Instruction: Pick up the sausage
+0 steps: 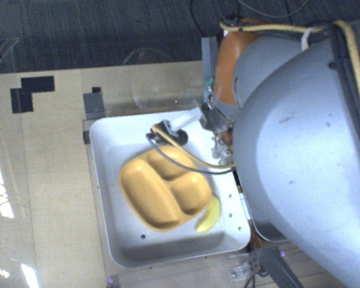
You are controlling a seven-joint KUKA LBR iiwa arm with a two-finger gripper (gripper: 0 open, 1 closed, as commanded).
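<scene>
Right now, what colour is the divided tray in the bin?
Yellow-orange, plain; the tray shows best in the camera view.

The bin (112, 200) is white, the divided tray (162, 188) in it mustard yellow, and the banana (210, 216) beside it paler yellow. The arm (311, 150) is grey with an orange band (230, 62); the bench (45, 209) is pale wood with black squares (30, 92).

Our pale wooden bench (51, 208) under glare, dark carpet (87, 21) beyond it, black markers (30, 92) at its corner.

No readable text, labels, numbers or signs anywhere.
</scene>
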